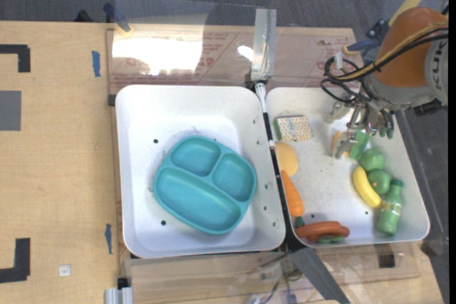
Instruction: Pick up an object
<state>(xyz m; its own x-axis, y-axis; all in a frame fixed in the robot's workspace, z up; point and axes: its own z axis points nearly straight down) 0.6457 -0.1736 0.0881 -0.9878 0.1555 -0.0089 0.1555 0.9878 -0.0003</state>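
While the grey arm with the orange band (pixel 413 46) reaches in from the upper right, its hand (pixel 354 135) sits low in the right white bin (pixel 417 221), touching or just above a small green toy piece (pixel 358 147); can't tell finger opening or grip. Yellow plastic banana (pixel 365 186), green bottle (pixel 389 213) and orange carrot (pixel 293 198) lie nearby. Teal divided plate (pixel 205 184) lies in the left white bin (pixel 135 153).

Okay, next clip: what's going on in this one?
The arm reaches in over the right bin, with its gripper low beside a green toy near the back. A banana, bottle and carrot lie in that bin. The left bin holds a teal divided plate.
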